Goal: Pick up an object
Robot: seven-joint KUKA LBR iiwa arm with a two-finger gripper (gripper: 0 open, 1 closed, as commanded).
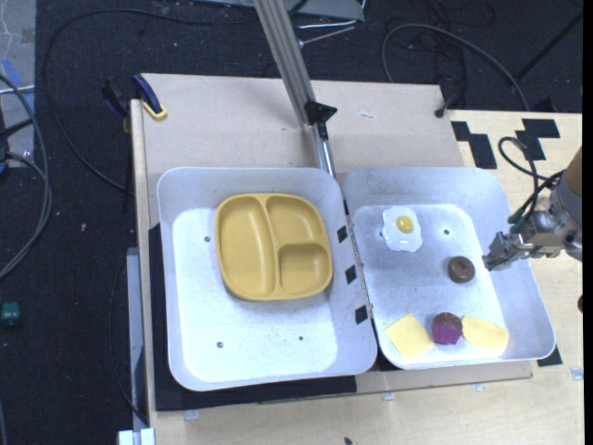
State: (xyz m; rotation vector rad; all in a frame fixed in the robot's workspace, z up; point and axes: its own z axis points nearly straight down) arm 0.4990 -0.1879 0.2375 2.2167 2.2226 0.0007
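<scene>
— Which object are you going for?

— The brown round piece [461, 269], I'd say. It sits in the right bin [519, 248], near that bin's right-hand wall, apart from the fried egg [403, 229] further up and from the purple piece [447, 328] lying between two yellow slices [410, 336] along the near edge.

— And where's your tool from it?

— My gripper [501, 250] is at the bin's right wall, just beside the brown piece; the piece lies to the picture's left of it and slightly nearer the camera. It's round, so no long axis to line up with.

— Open or closed?

— I cannot tell; it's too small and dark here. Nothing visibly sits in it. The yellow divided plate [274, 247] in the left bin [185, 276] is well apart.
</scene>
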